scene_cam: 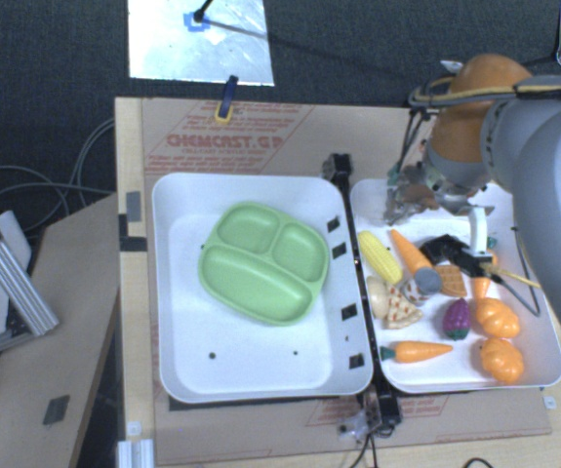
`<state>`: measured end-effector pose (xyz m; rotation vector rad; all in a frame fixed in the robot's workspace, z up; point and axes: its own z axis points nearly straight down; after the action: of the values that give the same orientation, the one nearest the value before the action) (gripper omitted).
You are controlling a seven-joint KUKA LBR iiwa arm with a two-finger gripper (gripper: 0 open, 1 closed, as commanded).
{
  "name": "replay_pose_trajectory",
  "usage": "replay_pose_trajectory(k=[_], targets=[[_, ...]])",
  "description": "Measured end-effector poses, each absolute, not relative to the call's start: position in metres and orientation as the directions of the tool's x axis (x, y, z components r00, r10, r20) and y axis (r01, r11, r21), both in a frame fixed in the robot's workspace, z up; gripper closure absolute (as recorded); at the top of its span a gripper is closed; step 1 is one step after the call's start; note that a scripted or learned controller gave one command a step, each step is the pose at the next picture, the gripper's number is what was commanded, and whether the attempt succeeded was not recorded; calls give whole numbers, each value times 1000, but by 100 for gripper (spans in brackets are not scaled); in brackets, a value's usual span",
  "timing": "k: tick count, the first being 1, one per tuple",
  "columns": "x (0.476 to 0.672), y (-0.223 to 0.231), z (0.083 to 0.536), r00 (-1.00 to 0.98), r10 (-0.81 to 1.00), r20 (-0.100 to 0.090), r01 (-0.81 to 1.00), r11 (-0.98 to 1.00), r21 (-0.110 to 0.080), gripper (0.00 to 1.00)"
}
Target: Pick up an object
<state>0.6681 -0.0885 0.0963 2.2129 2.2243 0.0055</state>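
Dark carpet (36, 76) surrounds a bench covered with a printed cardboard sheet (260, 135), on which two white bins sit side by side. At 12 o'clock in the view a shiny silver sheet (173, 37) lies on the carpet.

The left bin (168, 291) holds a green divided plate (265, 261), lying flat near its middle.

The right bin (456, 376) holds a cluster of toy foods. A yellow corn cob (380, 256) lies at the bin's 9 o'clock, just beside a carrot (410, 252) that points toward 11 o'clock. A grey round piece (424, 282) and a brown cracker (452, 280) sit near the centre, touching each other. A purple eggplant (456, 317) stands just below them. A second carrot (415, 352) lies at 7 o'clock, and two orange fruits (501, 359) rest at 4 and 5 o'clock.

The gripper (409, 201) hangs over the right bin's 11 o'clock corner, above the first carrot and apart from it. Whether it is released or clenched cannot be told, and no toy is seen in its grasp.
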Motion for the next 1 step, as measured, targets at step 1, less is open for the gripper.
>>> replay_pose_trajectory(k=[1], targets=[[679,-85,148,-6,1000,0,1000,6,8,100]])
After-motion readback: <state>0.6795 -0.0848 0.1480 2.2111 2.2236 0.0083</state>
